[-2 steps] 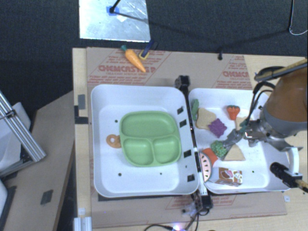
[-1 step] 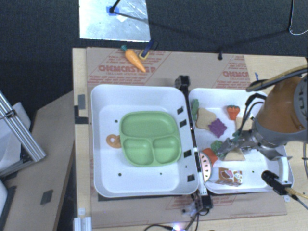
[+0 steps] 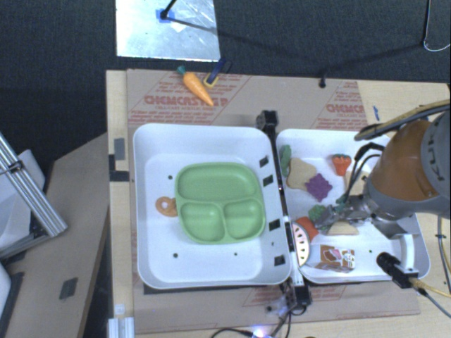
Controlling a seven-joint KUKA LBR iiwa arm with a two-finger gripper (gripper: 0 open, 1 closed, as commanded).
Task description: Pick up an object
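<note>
Gripper (image 3: 330,215) low in right bin (image 3: 417,255), over small pile of toy food; finger state impossible to tell. Purple block (image 3: 319,186) just above gripper, tan bread slice (image 3: 301,172) beyond. Red tomato slice (image 3: 306,229) just below-left. Green divided plate (image 3: 218,201) well left, in other bin (image 3: 151,189).

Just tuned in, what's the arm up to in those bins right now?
The arm reaches into the right bin, its gripper low among the toy items near a purple piece and a beige piece. Whether it has hold of anything is unclear from this angle. The left bin holds a green divided tray and a small pretzel. A toy carrot lies on the bench beyond the bins.
</note>
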